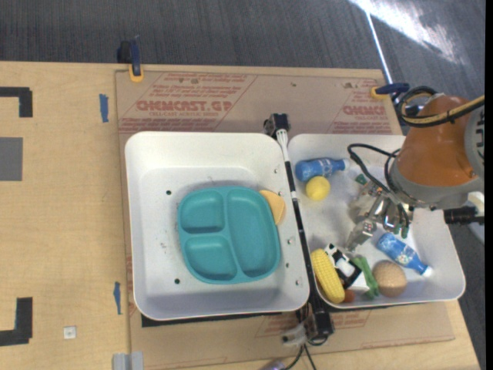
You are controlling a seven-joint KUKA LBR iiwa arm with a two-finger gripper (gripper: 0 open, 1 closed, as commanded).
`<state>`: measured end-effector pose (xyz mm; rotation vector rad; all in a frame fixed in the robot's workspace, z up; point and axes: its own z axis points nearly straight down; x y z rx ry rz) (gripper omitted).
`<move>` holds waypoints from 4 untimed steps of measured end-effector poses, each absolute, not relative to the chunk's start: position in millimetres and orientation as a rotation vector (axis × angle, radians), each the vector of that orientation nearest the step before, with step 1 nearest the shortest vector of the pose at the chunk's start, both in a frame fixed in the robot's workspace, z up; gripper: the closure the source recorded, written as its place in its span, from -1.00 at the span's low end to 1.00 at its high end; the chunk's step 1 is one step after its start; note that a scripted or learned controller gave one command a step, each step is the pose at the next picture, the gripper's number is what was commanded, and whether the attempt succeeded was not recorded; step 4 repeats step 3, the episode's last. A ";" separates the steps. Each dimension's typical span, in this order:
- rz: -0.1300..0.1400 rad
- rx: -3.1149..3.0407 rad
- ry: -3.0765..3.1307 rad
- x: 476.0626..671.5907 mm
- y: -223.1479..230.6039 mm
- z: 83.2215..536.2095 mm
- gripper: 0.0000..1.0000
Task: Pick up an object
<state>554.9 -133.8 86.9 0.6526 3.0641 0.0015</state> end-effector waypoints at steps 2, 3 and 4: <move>0.000 0.140 3.126 544.1 -92.6 87.6 -1.00; 0.002 0.008 3.136 512.1 -25.4 185.4 -1.00; 0.002 0.008 3.136 512.1 -25.4 185.4 -1.00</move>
